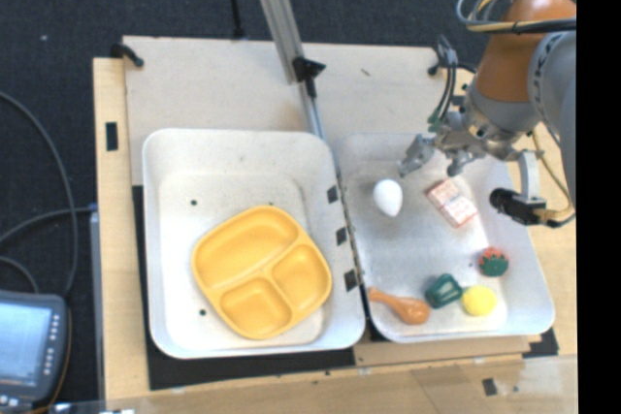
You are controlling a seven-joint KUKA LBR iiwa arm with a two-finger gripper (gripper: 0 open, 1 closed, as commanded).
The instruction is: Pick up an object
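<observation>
Nearest the camera, along the right bin's [543, 310] front rim and well below the jaws, lay a brown spoon-like piece [400, 305], a green block [442, 290], a yellow ball [478, 301] and a small red and green toy [494, 262]. Closer in, a white egg [388, 197] sat below and to the left of the jaws, and a small pink and white box [452, 203] lay just under them, the likeliest pick. The gripper [439, 156] hung with its fingers spread wide and nothing between them. Coming down off-centre, one finger could have landed on the box and pushed it aside, or closed on air. Nothing blocked the box. Far left of the jaws, the other bin [160, 160] held a yellow divided plate [260, 270].
</observation>
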